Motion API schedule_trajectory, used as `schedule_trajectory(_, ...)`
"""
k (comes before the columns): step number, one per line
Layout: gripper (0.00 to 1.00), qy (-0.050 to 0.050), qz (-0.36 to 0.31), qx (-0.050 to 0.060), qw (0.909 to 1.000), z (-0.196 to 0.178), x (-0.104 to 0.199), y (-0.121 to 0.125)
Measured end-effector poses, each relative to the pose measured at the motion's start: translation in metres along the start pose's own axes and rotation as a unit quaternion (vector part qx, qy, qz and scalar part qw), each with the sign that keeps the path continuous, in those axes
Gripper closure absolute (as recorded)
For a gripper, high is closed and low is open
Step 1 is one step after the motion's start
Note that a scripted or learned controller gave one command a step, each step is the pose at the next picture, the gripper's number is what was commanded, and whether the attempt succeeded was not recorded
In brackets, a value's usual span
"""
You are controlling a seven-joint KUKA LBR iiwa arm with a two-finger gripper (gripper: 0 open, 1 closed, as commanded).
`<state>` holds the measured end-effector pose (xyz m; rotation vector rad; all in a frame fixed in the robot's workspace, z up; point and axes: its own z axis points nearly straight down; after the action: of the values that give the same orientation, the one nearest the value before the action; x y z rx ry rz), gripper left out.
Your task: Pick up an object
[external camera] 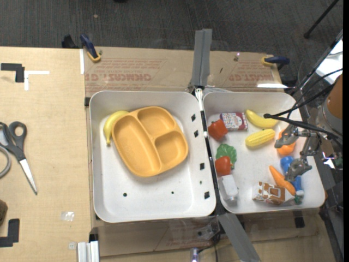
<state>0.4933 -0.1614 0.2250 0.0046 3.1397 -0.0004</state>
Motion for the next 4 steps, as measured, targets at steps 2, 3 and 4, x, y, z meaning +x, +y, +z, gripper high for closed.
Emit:
schedule_trajectory(2, 0.00, -0.007, 0.109, 0.001, 0.9940, 0.119, -0.073, -0.017)
schedule_trajectory(3, 0.00, -0.015, 0.103, 0.004, 0.9945, 0.119, -0.047, 0.028)
schedule_trajectory(4, 0.00, -0.004, 0.129, 0.001, 0.9916, 0.120, -0.121, 0.038)
